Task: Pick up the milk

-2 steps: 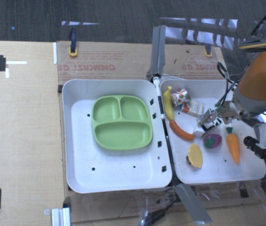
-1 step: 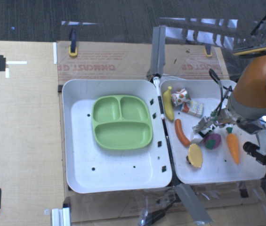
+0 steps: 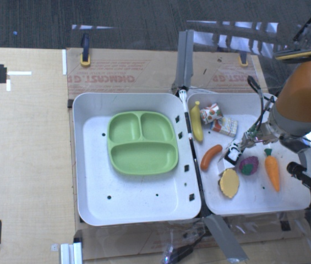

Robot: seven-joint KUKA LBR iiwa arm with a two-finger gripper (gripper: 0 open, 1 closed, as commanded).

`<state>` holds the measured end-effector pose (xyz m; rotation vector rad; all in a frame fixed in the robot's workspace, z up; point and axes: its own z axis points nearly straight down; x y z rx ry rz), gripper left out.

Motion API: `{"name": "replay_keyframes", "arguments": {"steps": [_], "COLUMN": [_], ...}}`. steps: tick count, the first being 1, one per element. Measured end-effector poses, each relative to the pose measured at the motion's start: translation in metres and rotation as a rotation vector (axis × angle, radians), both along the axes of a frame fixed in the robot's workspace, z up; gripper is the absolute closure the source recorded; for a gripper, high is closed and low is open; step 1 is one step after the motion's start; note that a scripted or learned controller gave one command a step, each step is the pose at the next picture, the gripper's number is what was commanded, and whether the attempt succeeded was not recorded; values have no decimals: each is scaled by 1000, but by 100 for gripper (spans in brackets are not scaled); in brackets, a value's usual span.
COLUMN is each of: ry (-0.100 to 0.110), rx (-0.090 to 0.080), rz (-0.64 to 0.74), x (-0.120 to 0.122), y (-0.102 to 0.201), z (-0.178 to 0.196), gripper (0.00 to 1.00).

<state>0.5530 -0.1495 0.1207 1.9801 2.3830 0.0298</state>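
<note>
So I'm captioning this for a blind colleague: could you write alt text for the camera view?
A grey arm's claw hangs low in the right white bin among toy foods: banana, milk carton, sausage, carrot. The left white bin holds a green divided plate.

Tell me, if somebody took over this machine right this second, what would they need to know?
Gripper: low in the right bin, between the sausage and the purple toy. Whether it is open or shut can't be made out.
Milk: the small carton near the bin's back, beside the banana, looks like it. It lies apart from the gripper.
Left bin: holds a green divided plate.
Done: nothing yet.
Left: reach the milk, grasp, lift.
</note>
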Motion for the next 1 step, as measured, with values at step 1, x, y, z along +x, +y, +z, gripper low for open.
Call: {"name": "replay_keyframes", "arguments": {"steps": [1], "ry": [10], "rx": [-7], "rz": [99], "x": [11], "y": [34], "z": [-12], "gripper": [100]}}
